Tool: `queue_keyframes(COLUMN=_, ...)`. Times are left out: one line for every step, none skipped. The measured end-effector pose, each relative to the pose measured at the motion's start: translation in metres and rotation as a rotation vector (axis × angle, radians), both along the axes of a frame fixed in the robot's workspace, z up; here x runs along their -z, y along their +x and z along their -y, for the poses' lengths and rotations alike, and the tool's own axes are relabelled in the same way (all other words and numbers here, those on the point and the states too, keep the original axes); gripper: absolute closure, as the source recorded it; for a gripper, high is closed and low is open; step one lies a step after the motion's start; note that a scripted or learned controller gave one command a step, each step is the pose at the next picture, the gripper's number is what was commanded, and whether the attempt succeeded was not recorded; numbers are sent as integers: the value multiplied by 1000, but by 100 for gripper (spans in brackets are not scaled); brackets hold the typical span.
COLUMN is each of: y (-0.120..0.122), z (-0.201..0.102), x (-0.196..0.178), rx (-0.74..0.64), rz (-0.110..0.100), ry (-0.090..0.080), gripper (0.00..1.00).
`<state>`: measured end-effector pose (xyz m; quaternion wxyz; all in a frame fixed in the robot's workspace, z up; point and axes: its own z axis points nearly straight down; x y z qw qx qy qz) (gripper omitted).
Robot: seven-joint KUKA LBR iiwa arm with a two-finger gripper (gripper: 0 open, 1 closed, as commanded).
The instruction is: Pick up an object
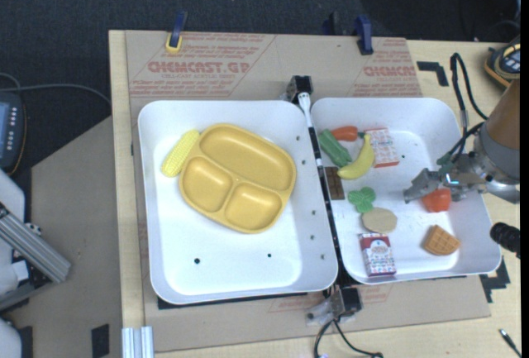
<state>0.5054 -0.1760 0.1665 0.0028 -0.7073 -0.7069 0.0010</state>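
My gripper (430, 187) hangs low over the right side of the right bin (413, 112), reaching in from the right. A small red object (438, 201) lies right beneath it, partly covered by the gripper. Whether the gripper touches it I cannot tell. Elsewhere in this bin lie a banana (359, 160), a green vegetable (334, 147), a small orange-red piece (347, 133), a white and red box (380, 146), a green broccoli-like piece (361, 199), a tan round piece (379, 221), a red carton (376, 255) and an orange waffle (440, 241).
The left bin (165, 249) holds a yellow divided plate (235, 179) and a corn cob (179, 153) at its left. A brown bar (332, 183) lies by the divider between the bins. Black cables (459, 92) run along the right bin's far right corner.
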Motion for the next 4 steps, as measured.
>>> queue_keyframes(y=5, z=8, x=52, rx=0, rz=-1, ry=0, gripper=0)
queue_keyframes(y=4, z=7, x=84, rx=0, rz=1, ry=0, gripper=0)
queue_keyframes(y=5, z=8, x=71, rx=1, rz=7, ry=-3, gripper=100)
queue_keyframes(y=-3, z=11, x=14, rx=1, rz=11, ry=-5, gripper=100)
